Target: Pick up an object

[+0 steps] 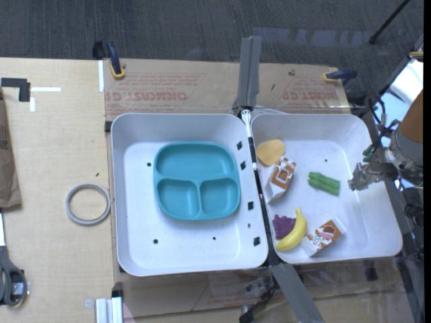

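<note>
The end effector (357, 180) hangs at the right edge of the right bin (350, 130), too small and dim to tell whether it is open. Just left of it lies a green pod (324, 183) (untouched), with a banana (293, 233) lower left.

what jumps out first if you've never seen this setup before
The big teal divided plate lying in the left bin draws the eye first. Next comes the right bin's bright clutter: a yellow banana beside purple grapes near the front, a green vegetable mid-bin, with the gripper at its right edge.
</note>
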{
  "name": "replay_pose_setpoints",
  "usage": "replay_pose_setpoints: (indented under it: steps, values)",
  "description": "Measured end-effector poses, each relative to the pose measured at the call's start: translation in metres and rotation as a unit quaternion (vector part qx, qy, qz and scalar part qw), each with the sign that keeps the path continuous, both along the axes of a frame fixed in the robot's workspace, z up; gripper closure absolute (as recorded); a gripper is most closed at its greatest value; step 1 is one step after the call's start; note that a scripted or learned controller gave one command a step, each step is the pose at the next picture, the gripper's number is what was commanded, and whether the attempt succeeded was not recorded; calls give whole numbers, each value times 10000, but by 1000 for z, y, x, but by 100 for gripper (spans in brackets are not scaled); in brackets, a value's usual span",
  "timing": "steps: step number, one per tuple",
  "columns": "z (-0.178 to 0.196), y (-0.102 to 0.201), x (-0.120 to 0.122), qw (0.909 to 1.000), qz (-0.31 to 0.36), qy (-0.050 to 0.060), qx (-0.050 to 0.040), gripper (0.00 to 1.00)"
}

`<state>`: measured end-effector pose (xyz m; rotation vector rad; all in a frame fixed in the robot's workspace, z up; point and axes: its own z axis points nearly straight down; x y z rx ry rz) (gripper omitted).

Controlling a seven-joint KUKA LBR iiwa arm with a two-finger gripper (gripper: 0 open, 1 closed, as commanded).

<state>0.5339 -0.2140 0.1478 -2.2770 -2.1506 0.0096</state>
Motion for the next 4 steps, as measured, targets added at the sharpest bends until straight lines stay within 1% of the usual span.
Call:
replay_pose_setpoints:
  steps: [1,2,3,4]
  values:
    - [5,-1,0,10000,-2,25,6,100]
    - [5,-1,0,10000,-3,26,5,0]
    - [-25,55,-30,9997,262,-16,-1,0]
    - [-59,35,43,9995,302,-36,-11,0]
